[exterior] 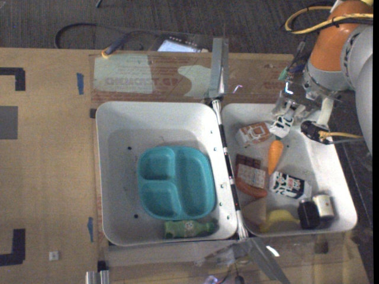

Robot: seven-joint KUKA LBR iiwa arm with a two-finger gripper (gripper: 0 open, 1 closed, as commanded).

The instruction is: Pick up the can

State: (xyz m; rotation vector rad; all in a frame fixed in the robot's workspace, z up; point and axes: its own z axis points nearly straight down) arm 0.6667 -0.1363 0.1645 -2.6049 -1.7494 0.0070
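Here the can (316, 210) is seen at the right bin's (346, 203) near corner, hemmed by a banana (278, 218) and carton (289, 184). The gripper (282, 123) is poised over the far side beside the carrot (275, 155), nothing held; its opening cannot be told.

The desk (47, 158) has a tan, wood-coloured top. Two shallow white bins sit directly on it side by side, the left bin (112, 123) touching the right bin (343, 194) along a shared middle edge. Behind them lies a flat brown cardboard sheet (142, 76) with pale printed patches. Black tape marks (15, 78) sit near the desk's left edge, and short strips of blue tape (80, 83) stick to the surface left of the bins.
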